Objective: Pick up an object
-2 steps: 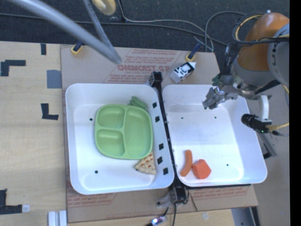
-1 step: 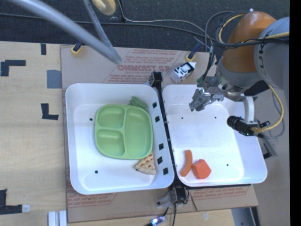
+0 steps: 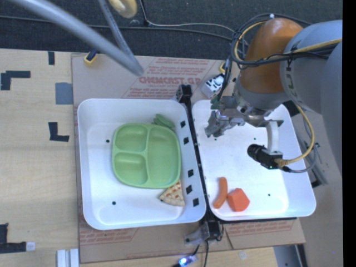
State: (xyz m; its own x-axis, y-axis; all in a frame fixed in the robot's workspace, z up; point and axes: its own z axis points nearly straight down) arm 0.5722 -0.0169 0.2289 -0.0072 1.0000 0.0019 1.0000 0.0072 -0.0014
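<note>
My gripper (image 3: 216,128) hangs over the upper left part of the right bin (image 3: 289,202), close to the divider between the bins. Nothing shows in it. Near the front of the right bin lie an orange sausage-shaped piece (image 3: 221,192) and a red-orange block (image 3: 238,200), side by side and well below the gripper. In the left bin rests a green compartment plate (image 3: 147,154). A pizza slice (image 3: 173,194) lies at its lower right corner, and a small green item (image 3: 163,120) pokes out behind its top edge.
The black divider strip (image 3: 192,149) runs between the bins. A black cable part (image 3: 262,154) hangs from the wrist over the right bin's middle. A grey pole (image 3: 83,29) crosses the upper left of the view. Cardboard (image 3: 167,77) lies under the bins.
</note>
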